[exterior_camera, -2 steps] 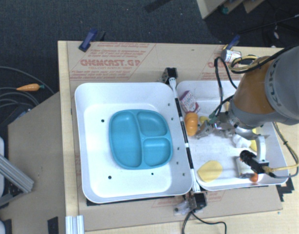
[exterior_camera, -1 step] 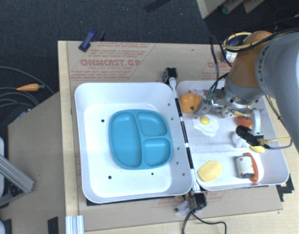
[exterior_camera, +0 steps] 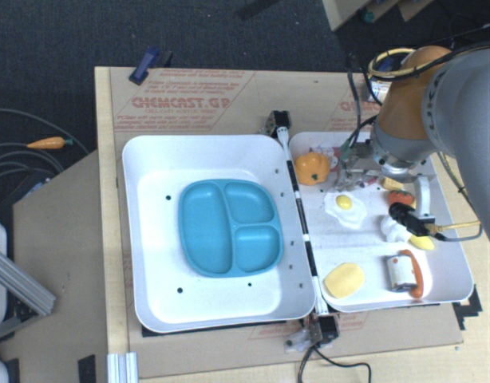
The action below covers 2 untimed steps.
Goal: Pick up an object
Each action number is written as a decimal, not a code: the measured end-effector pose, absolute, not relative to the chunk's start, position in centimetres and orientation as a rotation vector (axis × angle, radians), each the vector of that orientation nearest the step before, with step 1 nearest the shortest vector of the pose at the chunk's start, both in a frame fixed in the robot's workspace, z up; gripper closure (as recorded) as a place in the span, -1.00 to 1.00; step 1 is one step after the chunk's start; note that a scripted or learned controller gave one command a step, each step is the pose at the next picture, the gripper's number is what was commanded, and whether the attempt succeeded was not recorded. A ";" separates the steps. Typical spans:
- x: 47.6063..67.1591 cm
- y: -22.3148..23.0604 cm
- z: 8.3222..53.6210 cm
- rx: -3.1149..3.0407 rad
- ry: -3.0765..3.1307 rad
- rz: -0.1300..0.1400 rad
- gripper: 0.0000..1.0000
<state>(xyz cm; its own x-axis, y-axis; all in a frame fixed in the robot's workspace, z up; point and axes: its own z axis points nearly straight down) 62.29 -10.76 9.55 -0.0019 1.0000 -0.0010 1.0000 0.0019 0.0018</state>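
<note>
My gripper (exterior_camera: 351,174) hangs low over the back of the right bin (exterior_camera: 369,246), under the grey arm with its orange band. An orange ball-shaped fruit (exterior_camera: 312,167) lies just left of it. A toy fried egg (exterior_camera: 345,207) lies just in front of it. Nearer the front are a pale yellow oval piece (exterior_camera: 343,279) and a silver block with an orange-red handle (exterior_camera: 405,272). A small white piece (exterior_camera: 391,230) and a yellow piece (exterior_camera: 421,242) sit at the right. The arm hides the bin's back right corner.
The left bin (exterior_camera: 149,214) holds a blue divided plate (exterior_camera: 229,227) at its middle. A black clamp (exterior_camera: 279,121) sits at the back between the bins. Off the board lie a blue item (exterior_camera: 144,66) and an orange item (exterior_camera: 45,143).
</note>
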 end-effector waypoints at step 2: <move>65.1 -10.1 7.7 2.256 2.265 -0.089 -1.00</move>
<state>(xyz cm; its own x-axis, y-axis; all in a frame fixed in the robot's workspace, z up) 65.06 -10.11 7.71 -0.0039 1.0000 0.0003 0.9969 0.0039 -0.0792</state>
